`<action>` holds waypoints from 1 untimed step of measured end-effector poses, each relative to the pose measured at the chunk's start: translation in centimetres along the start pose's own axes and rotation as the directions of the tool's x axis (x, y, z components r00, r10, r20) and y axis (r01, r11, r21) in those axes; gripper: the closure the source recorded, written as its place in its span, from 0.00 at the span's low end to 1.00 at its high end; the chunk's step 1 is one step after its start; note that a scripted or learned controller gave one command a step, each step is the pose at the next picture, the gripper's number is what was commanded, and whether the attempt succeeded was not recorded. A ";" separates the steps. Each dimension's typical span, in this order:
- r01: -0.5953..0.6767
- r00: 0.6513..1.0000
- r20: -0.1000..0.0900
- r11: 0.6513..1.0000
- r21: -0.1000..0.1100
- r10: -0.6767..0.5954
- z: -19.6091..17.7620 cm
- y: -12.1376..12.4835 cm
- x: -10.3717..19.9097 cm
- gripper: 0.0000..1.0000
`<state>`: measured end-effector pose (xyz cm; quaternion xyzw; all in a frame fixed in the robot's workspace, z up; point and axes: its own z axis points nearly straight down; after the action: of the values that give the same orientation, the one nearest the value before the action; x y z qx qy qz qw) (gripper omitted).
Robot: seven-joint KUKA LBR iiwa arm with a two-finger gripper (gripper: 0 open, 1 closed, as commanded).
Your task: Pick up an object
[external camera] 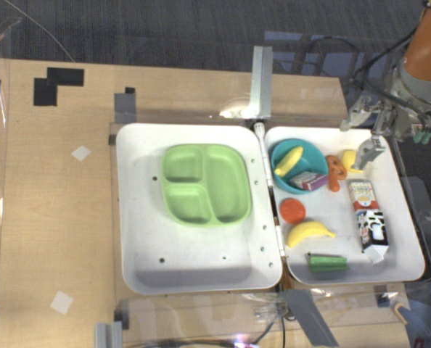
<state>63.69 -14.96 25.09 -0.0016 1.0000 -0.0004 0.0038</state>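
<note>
Nearest item: green rectangular block [326, 262] lying flat at the near edge of the right shallow white bin [411, 256].
Beside it: yellow plastic banana [308, 231], with a round red-orange tomato-like ball [293, 209] just behind.
Right side of bin: tall white carton with black cow patches [371, 225], lying lengthwise; a small red-and-white packet [360, 191] touches its far end.
Far corner: teal round bowl [298, 164] holding a second yellow banana piece [287, 159] and a purple box [313, 182]; an orange carrot-shaped toy [335, 172] and a small yellow object [350, 157] lie next to it.
Left bin: light green three-compartment plastic tray [204, 183] in the left white bin [139, 267] on the counter [48, 216].
Hand [369, 148]: poised over the far right of the right bin, near the small yellow object; its spread cannot be told, and nothing shows held.
Risk: crowded items near the bowl may cause a deflected or double grasp; the bin wall may block descent.
Legible text: none; carton and packet print is too small to read.
</note>
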 end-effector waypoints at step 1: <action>0.024 1.000 -0.010 1.000 -0.003 -0.024 12.7 -0.9 1.4 0.00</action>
<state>62.39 -15.88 12.38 -0.0134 0.9999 0.0011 -0.0015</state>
